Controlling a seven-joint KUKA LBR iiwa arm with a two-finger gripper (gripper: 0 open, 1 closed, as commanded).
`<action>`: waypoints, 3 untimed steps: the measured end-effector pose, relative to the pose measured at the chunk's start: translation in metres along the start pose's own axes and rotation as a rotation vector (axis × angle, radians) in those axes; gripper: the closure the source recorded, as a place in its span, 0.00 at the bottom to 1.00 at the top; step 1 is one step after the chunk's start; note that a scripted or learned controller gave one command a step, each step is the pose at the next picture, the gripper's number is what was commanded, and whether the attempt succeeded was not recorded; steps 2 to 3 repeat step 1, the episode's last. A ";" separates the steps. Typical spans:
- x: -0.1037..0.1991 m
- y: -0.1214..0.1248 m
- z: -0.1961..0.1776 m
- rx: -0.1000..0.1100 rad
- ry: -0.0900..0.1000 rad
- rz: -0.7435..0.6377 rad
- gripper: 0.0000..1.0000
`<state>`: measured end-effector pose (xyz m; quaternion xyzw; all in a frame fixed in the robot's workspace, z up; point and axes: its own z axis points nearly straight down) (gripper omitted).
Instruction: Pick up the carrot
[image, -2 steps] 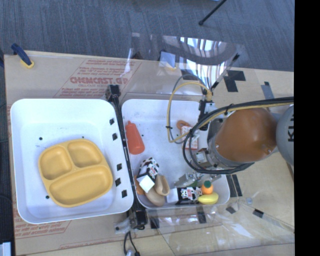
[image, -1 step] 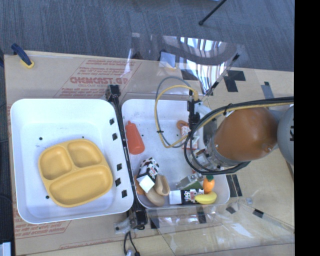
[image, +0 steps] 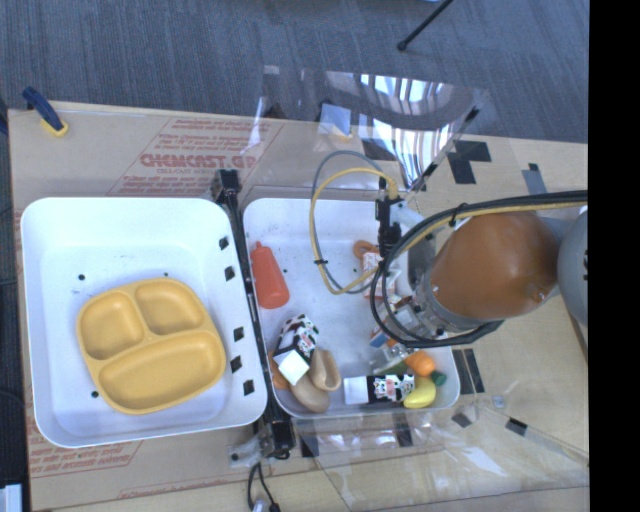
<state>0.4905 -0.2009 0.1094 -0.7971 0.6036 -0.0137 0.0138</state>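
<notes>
One carrot lies in the right of two bins; tool state unclear.

The right bin's left edge holds the carrot with bare floor above it and to its right; the near edge is crowded with a cow toy, a tan piece, a box and a yellow fruit; the arm and its cables cover the right half; the left bin is open along its far edge, a yellow tray filling its middle.
</notes>
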 end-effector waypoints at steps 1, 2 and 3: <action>-0.001 0.010 -0.052 -0.035 -0.006 -0.103 1.00; -0.001 0.010 -0.052 -0.035 -0.006 -0.103 1.00; -0.001 0.010 -0.052 -0.035 -0.006 -0.103 1.00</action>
